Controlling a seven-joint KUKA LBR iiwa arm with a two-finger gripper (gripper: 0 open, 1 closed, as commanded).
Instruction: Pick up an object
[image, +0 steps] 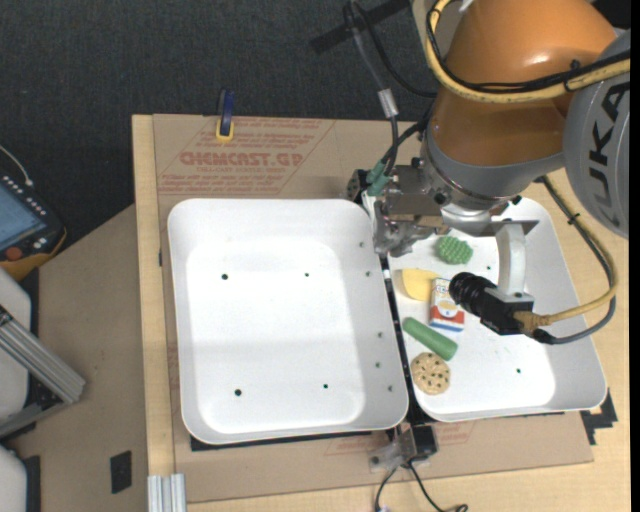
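In the camera view the gripper (398, 232) hangs low over the right bin (560, 350), near its left wall; whether it is parted or closed cannot be told. The cookie (432, 373), green stick (430, 338), small carton (447, 305) and yellow piece (415, 283) lie in that bin, so the pick looks undone.

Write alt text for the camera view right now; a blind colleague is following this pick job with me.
A grey and orange robot arm reaches from the right over the right bin, which holds a cookie, a green cylinder, a small red and white carton, a yellow piece and a green ridged piece. The left bin sits beside it on a cardboard sheet.
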